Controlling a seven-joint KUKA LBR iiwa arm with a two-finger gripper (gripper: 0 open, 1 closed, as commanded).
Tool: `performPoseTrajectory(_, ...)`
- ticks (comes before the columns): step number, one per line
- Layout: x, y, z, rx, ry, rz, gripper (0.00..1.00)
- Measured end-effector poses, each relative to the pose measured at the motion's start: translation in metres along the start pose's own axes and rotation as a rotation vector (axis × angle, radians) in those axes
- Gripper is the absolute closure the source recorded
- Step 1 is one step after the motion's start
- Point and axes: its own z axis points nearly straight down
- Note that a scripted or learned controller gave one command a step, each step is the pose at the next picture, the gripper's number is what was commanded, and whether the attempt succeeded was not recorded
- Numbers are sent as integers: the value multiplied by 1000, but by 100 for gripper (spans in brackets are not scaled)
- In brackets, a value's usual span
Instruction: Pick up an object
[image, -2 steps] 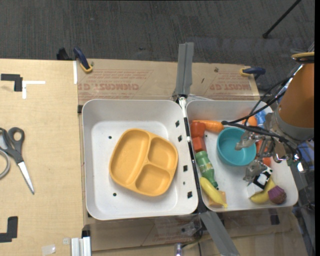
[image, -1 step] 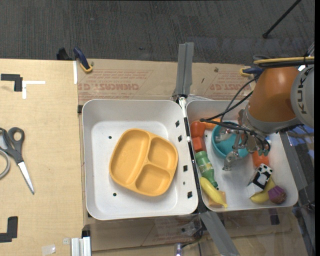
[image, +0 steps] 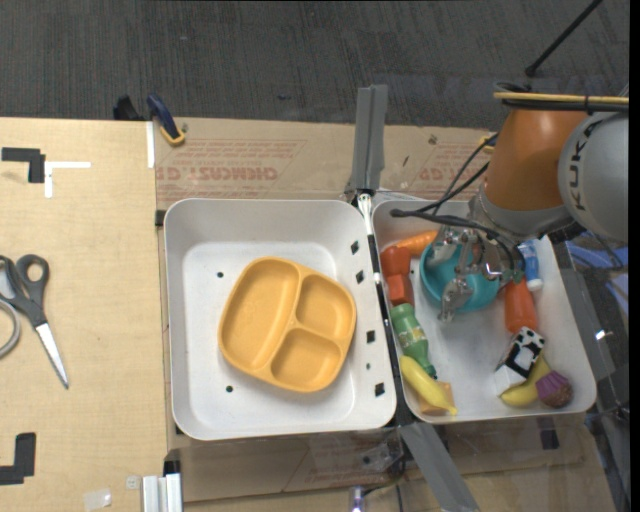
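The right bin holds several small items. Over its far middle part hangs my gripper, directly above a teal bowl and partly hiding it. I see nothing held in the gripper. Around the bowl lie an orange carrot, a red block, a green bottle, a yellow banana and an orange-red cylinder. A black-and-white toy, a second banana and a purple ball lie at the near right corner.
In the left bin rests a yellow divided plate. Scissors lie on the bench at the far left. The arm's orange band and cables overhang the right bin's far edge. A blue-white item sits beside the bowl.
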Motion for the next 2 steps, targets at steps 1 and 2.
performPoseTrajectory(1,-7,-100,-22,0,-50,43,0)
performPoseTrajectory(2,43,-73,3,-4,-46,161,0)
